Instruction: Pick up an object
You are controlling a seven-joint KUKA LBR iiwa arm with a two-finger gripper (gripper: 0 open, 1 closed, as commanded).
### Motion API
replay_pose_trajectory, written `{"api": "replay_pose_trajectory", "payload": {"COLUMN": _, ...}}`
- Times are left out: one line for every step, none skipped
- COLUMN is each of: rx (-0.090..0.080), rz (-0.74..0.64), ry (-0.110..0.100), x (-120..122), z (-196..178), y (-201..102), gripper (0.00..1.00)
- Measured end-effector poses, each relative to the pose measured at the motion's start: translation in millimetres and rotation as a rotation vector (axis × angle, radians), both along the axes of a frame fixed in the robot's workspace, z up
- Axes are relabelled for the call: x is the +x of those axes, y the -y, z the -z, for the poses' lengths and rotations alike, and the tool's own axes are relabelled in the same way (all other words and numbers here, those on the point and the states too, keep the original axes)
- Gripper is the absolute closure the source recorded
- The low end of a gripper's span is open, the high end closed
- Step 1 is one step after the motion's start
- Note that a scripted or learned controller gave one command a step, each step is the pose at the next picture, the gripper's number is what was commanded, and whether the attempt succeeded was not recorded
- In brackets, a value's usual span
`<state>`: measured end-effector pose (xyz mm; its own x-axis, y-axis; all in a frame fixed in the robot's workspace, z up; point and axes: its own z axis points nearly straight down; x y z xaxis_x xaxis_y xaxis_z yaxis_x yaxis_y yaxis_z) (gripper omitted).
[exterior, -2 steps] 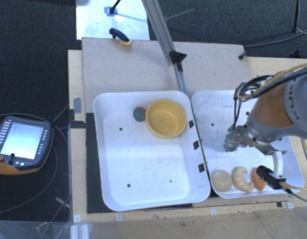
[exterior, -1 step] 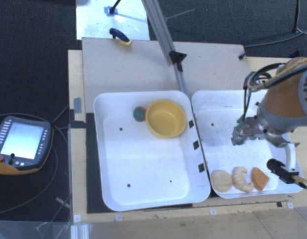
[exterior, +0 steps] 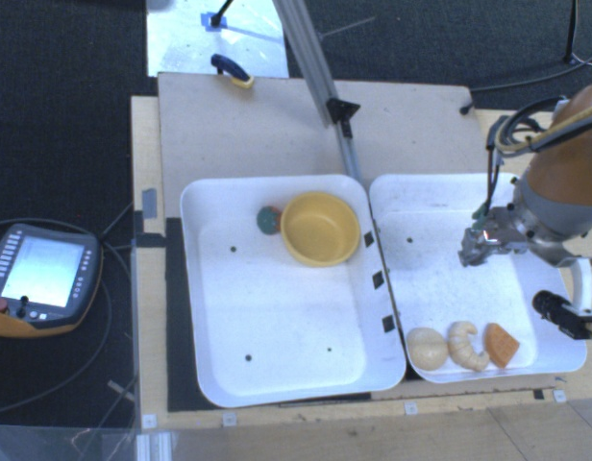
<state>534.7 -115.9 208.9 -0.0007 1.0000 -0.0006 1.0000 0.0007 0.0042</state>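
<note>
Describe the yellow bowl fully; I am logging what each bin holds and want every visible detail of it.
The yellow bowl is round, plain and matte, plastic by its look, with a smooth rim and a deep hollow that looks empty. It stands upright, mouth up, in the left bin, near that bin's far edge and toward the wall shared with the right bin. A small dark green ball sits at its left side, touching it or nearly so. The gripper is well apart from it, over the right bin.
</note>
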Motion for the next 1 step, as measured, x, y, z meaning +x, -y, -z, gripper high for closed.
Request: {"api": "replay_pose_trajectory", "payload": {"rx": 0.001, "rz": -0.004, "ry": -0.004, "x": -2.5, "z": 5.8, "y": -49.4, "gripper": 1.0}}
